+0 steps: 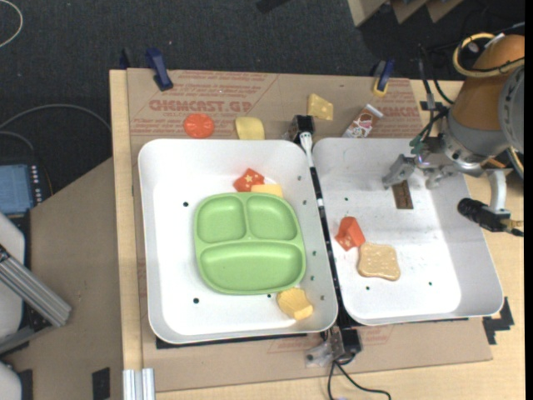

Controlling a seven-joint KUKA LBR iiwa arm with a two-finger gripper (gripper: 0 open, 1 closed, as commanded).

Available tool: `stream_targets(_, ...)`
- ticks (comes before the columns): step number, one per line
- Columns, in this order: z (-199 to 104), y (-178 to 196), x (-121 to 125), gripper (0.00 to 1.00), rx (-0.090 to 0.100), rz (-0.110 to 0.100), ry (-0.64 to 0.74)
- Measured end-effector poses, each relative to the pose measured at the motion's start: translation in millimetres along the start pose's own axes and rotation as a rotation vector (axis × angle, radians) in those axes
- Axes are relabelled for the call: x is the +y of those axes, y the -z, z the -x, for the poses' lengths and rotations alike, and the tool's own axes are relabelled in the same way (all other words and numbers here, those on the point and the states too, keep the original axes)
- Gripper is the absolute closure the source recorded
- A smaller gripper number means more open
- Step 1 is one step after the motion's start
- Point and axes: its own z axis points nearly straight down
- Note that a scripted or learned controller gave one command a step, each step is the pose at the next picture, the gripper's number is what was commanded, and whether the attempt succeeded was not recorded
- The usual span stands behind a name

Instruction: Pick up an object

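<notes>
1. camera view: the end effector (414, 172) hangs over the far part of the right bin (466, 294), its fingers spread apart with nothing between them.
2. just below it on the bin floor lies a small brown block (403, 196).
3. nearer than the brown block lie a red wedge (349, 232) and a toast slice (379, 262), just beside each other.
4. well left of the brown block, the left bin (162, 223) holds a green divided plate (247, 242), with a red star piece (248, 180) touching its far edge.
</notes>
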Motion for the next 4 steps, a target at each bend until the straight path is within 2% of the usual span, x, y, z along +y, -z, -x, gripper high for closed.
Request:
stream_targets(1,1,14,1,1.00,-0.003,0.006,0.000)
stream_targets(2,1,13,1,0.00,-0.003,0.005,0.000)
stream_targets(3,-12,-25,-3,0.00,-0.001,0.000,-0.002)
stream_targets(4,39,46,-4,0.00,-0.007,0.012,-0.005)
